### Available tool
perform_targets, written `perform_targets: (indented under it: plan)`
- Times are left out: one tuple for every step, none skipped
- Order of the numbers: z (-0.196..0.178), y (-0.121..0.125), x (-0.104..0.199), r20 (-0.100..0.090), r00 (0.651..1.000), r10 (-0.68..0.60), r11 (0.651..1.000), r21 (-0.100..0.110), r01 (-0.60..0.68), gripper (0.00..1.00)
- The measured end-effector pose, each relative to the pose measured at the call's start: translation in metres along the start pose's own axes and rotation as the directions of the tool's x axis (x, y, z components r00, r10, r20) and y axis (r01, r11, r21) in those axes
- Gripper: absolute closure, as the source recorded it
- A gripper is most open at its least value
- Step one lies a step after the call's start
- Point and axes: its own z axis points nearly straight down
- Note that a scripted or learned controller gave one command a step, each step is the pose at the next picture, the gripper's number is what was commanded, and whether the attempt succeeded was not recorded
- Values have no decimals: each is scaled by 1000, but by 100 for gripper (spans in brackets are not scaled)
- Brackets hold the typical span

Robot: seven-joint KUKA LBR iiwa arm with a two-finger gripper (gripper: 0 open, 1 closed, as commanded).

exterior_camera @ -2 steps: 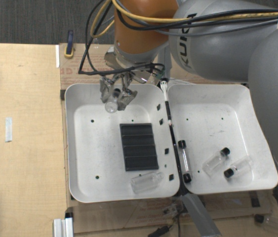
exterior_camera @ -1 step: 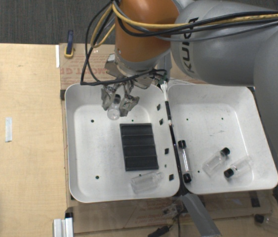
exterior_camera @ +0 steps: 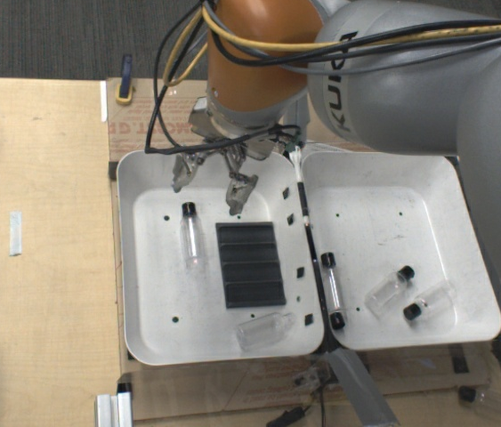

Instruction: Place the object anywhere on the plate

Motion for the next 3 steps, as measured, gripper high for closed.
perform_targets:
  plan:
    - [53,-11,-13,2,894,-447,894,0,447,0]
    - [109,1,-36,2,961,-275,961,0,275,0]
    - [109,-4,-28,2,756,-654,756,2,654,0]
